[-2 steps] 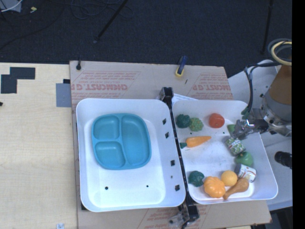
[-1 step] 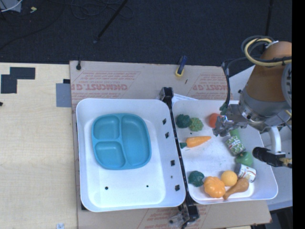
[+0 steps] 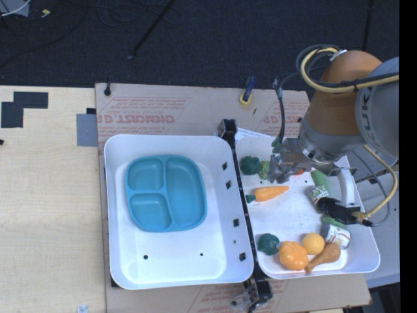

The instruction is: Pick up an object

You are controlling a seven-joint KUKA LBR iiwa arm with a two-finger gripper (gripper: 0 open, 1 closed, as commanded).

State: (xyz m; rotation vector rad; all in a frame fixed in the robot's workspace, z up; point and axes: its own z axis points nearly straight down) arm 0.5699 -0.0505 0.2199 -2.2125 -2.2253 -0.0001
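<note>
Progress looks early: judging by how things lie, nothing is lifted yet. Every toy in the right bin (image 3: 365,266) rests on the bin floor, and the left bin (image 3: 124,253) carries a blue divided plate (image 3: 165,192) with nothing on it.

The claw (image 3: 280,167) hangs low over the upper left part of the right bin, below the arm's orange band. It sits just beside a dark green broccoli-like piece (image 3: 250,165) and just above a toy carrot (image 3: 270,192), which lies flat with its tip pointing right. Whether the claw touches either one is not clear; its dark metal blends with the clutter under it, and I cannot tell whether it stands apart or together. Nothing is plainly seen clamped in it.

Other candidates lie well apart from it at the bin's lower edge: a second dark green piece (image 3: 268,243), an orange fruit (image 3: 292,255), a yellow round fruit (image 3: 313,243) and a tan piece (image 3: 324,258).

What is left, as I judge it, is the whole grasp: closing on one item, probably the carrot or the green piece nearest, and raising it clear of the bin.
</note>
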